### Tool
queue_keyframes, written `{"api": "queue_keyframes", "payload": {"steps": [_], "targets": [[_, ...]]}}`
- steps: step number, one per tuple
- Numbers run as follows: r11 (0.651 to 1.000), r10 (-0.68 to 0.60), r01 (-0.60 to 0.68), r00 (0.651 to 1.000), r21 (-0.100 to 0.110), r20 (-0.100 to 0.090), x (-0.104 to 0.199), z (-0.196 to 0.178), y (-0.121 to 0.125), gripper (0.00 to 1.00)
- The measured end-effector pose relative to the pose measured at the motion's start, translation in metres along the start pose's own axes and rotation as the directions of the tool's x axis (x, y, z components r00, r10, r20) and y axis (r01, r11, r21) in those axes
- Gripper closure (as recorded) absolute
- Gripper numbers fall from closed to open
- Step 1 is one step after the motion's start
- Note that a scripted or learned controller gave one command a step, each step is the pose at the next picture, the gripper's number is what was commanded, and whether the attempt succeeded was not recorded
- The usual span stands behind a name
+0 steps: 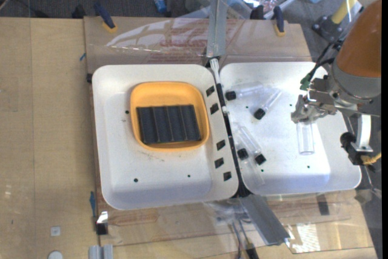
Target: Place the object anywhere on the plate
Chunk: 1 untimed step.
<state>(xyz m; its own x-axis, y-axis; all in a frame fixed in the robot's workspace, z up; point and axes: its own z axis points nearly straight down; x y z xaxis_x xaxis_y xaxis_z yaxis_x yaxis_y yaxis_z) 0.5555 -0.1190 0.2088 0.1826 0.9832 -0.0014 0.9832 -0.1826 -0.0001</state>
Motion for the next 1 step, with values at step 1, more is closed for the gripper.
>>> {"api": "queue_keyframes", "payload": {"steps": [1], "targets": [[0.986, -0.167, 0.167, 0.986, -0.003, 0.0, 0.0281, 0.0286, 0.059, 1.0]]}}
